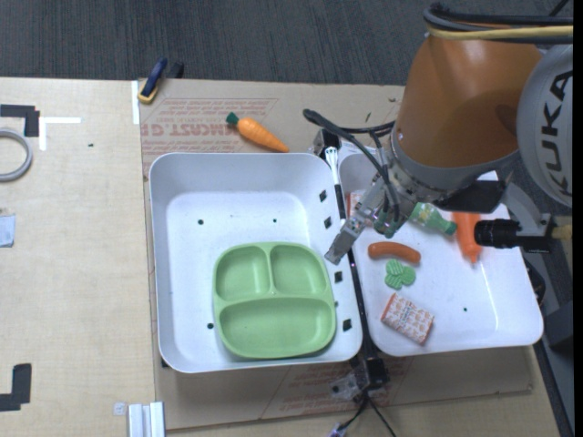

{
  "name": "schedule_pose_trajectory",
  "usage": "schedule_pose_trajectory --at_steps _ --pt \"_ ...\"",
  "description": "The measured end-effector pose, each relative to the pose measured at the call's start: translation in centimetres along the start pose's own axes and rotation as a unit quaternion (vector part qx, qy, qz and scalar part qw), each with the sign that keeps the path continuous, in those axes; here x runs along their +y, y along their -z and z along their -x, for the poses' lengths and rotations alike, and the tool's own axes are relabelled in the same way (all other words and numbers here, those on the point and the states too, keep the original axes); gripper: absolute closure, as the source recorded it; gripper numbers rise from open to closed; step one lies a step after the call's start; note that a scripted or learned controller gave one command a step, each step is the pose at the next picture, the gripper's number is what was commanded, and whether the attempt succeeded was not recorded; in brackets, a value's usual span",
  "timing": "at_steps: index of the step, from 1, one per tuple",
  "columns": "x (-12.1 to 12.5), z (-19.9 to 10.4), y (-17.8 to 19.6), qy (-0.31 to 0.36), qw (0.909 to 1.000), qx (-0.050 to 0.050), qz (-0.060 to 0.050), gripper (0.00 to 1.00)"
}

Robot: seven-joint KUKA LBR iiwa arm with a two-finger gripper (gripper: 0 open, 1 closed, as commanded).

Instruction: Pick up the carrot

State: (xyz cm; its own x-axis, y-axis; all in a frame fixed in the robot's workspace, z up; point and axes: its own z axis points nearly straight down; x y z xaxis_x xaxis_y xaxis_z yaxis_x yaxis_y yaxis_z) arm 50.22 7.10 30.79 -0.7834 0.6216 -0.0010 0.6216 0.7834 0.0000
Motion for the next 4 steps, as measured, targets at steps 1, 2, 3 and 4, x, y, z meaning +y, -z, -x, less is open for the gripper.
schedule_pose_trajectory --at_steps 1,2,3,4 --pt "1.7 2.2 -1.0 0.107 0.9943 -0.001 0.001 0.00" --pt "3.6 2.1 -2.6 0.169 0.9855 0.000 0.000 0.00" --pt "7.2 9.7 -5.6 0.176 0.9844 -0.001 0.001 0.00" --pt "16.8 5.5 -1.2 0.175 0.9845 -0.001 0.001 0.00"
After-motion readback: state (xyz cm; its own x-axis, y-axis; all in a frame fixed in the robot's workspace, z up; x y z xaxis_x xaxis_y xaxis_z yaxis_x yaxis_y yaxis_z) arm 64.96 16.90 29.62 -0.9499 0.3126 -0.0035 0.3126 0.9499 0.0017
